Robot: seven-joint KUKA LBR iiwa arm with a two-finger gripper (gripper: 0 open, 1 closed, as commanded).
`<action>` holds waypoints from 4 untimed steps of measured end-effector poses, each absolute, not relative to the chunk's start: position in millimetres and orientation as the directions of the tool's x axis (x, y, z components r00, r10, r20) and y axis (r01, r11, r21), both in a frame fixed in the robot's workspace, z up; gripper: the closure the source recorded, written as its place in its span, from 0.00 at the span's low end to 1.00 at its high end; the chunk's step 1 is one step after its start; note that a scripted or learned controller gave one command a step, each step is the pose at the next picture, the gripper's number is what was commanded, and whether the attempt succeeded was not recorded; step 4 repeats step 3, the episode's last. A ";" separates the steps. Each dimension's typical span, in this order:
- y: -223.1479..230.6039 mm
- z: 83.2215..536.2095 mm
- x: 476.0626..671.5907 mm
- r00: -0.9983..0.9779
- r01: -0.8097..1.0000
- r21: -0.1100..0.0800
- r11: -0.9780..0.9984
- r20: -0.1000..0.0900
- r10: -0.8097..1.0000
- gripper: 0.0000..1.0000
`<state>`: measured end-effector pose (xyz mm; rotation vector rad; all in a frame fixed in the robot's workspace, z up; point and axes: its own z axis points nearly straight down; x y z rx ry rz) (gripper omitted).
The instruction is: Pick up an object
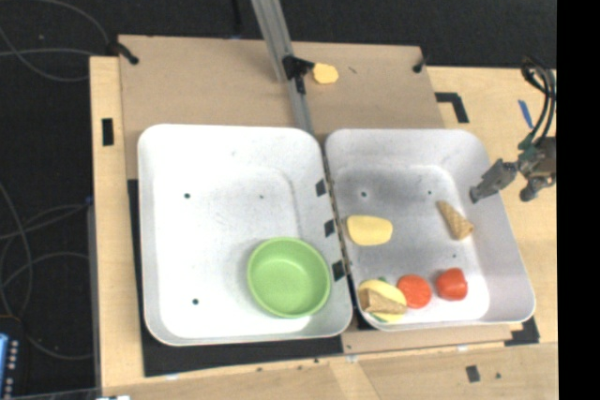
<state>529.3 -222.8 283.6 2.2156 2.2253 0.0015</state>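
Note:
The right bin [412,159] holds a yellow lump [368,229], a tan wedge-shaped piece [456,220], a round orange-red item [413,290], a red item [452,284] and a yellow-and-tan piece [382,300] in its near-left corner. The gripper [509,185] hovers at the right bin's right rim, up and to the right of the tan wedge. Its two fingers stand apart and open, with nothing between them. A green bowl [289,276] sits in the left bin [187,173], near its front right corner.
A slanted metal pole [272,23] rises from the seam between the bins at the back. A small yellow item [324,73] lies on the brown board [375,94] behind the bins. Cables hang at the far right, by the wrist.

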 end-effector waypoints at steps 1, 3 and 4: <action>-222.7 283.6 529.4 -0.004 1.000 0.002 0.004 0.000 1.000 0.00; -220.6 178.5 530.9 0.001 1.000 -0.003 -0.001 -0.002 1.000 0.00; -220.6 178.5 530.9 0.001 1.000 -0.003 -0.001 -0.002 1.000 0.00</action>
